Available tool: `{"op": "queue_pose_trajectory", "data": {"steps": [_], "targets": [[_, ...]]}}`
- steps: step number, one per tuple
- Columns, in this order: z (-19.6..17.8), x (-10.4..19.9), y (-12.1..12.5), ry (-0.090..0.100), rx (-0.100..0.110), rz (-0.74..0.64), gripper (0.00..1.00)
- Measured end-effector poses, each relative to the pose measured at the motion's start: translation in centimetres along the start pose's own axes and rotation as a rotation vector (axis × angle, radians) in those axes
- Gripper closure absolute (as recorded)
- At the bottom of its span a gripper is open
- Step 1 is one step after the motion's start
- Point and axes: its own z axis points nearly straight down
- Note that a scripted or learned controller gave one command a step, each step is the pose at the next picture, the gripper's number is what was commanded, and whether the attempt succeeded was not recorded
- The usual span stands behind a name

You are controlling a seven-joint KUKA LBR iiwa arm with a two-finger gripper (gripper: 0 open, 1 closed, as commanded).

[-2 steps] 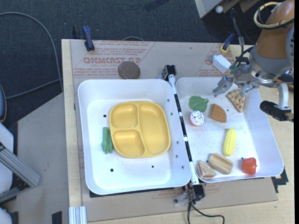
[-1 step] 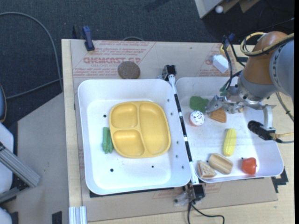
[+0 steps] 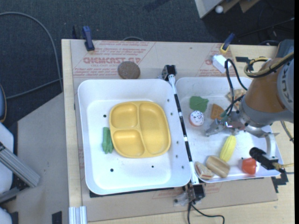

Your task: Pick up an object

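Note:
The right bin [image 3: 208,81] holds several toy foods: a green leafy piece [image 3: 199,102], a white and red ball [image 3: 196,118], an orange wedge [image 3: 217,111], a yellow corn cob [image 3: 228,147], a hot dog bun [image 3: 214,167] and a red piece [image 3: 249,165]. My gripper [image 3: 220,127] hangs low over the middle of this bin, between the orange wedge and the corn cob, just right of the ball. The grey arm with its orange band [image 3: 261,94] reaches in from the right and hides part of the bin's far right side.
The left bin [image 3: 93,171] bears a yellow divided plate [image 3: 139,129] with a green pod [image 3: 107,140] lying to its left. A brown round disc [image 3: 129,70] rests on the bench behind the bins. Black cables [image 3: 230,80] loop above the right bin.

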Motion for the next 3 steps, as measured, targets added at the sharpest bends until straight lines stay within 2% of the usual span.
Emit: {"op": "queue_pose_trajectory", "data": {"steps": [1, 2, 3], "targets": [[0.0, 0.2, -5.6, 0.001, 0.001, 0.001, 0.0], [0.0, 3.9, 0.8, 0.0, -0.002, -0.002, 0.0], [-0.1, -1.4, 7.3, -0.001, -0.002, -0.001, 0.0]]}}
